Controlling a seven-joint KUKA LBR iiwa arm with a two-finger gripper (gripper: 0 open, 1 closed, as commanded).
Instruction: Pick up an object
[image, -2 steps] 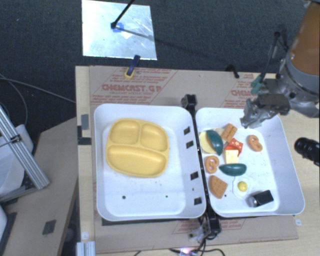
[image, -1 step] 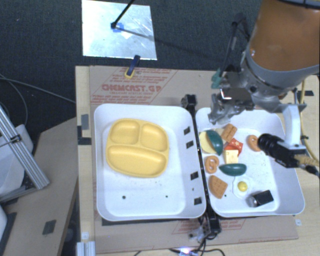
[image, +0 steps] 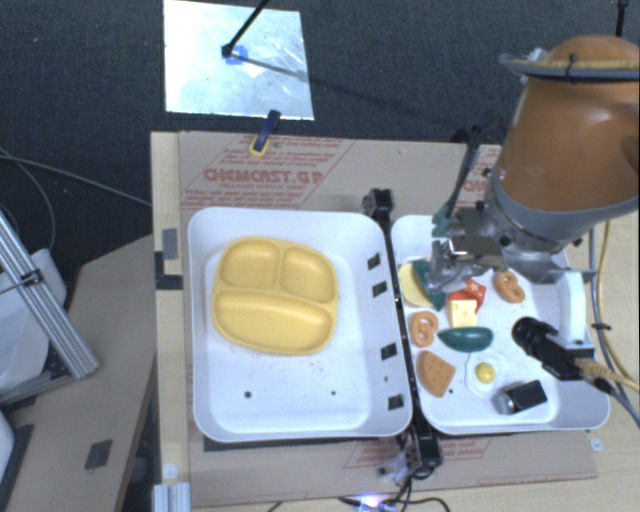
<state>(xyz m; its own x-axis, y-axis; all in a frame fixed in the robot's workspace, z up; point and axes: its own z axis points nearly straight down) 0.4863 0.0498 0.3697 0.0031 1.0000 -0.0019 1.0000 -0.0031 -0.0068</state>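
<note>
Basically, your end effector (image: 450, 262) hangs low over the right bin's (image: 578, 300) upper-left part w/ finger state hidden, can't tell, and the nearest object, a yellow-red block (image: 464, 308), lies just below it toward the table's front.

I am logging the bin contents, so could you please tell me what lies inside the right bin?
The right bin holds small toy foods: a pretzel, a yellow block, a dark green piece and a fried egg. The arm covers the bin's upper part, so anything there is hidden.

One fixed overhead camera, slanted down on both bins (image: 300, 225)
</note>
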